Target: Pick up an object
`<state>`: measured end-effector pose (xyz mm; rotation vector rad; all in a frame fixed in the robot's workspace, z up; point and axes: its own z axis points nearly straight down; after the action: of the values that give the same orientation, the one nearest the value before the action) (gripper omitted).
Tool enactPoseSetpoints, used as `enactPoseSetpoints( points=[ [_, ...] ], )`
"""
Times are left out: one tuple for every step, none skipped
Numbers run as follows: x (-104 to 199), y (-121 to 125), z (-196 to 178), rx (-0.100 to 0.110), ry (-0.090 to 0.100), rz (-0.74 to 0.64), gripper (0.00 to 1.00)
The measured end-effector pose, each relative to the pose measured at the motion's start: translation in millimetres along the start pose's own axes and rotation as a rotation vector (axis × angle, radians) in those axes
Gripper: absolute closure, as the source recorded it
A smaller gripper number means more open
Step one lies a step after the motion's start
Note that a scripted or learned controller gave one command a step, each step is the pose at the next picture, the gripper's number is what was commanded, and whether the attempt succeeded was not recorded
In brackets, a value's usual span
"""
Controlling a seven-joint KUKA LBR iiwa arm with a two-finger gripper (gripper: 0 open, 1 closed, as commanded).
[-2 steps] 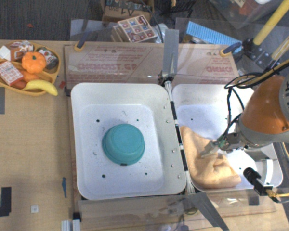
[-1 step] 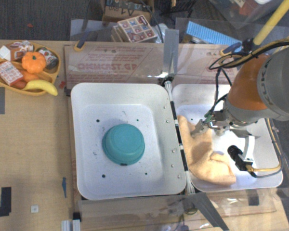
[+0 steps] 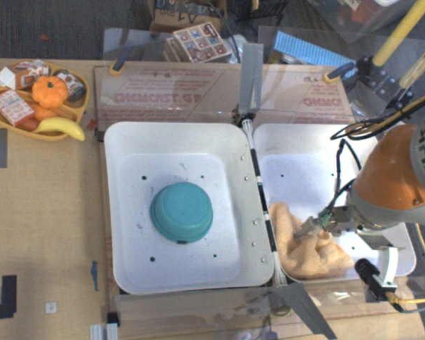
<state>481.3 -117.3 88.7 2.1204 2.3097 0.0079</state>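
Camera view: my arm (image 3: pixel 393 172) comes in from the right, end effector (image 3: pixel 320 225) low in the right bin (image 3: pixel 297 161), right at the tan soft thing (image 3: pixel 304 250) slumped in that bin's near-left corner. It looks like it is touching the thing's top; I cannot tell how the end effector is set. I judge this a grasp try, nothing lifted yet. Teal bowl (image 3: pixel 182 212) sits upside down mid left bin (image 3: pixel 127 154), well apart. Fruit plate (image 3: pixel 0 112) on the table, far left.
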Motion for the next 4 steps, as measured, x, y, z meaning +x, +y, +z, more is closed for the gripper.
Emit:
enactPoseSetpoints(
  points=[
    [-1.6,1.4,-10.9,-0.006,-0.002,0.004,1.0],
    [-1.6,1.4,-10.9,-0.006,-0.002,0.004,0.0],
    [-34.1,-1.9,0.1,-0.002,0.0,-0.021,0.0],
    [-36.1,-1.2,-10.7,-0.007,-0.002,-0.016,1.0]
  ],
)
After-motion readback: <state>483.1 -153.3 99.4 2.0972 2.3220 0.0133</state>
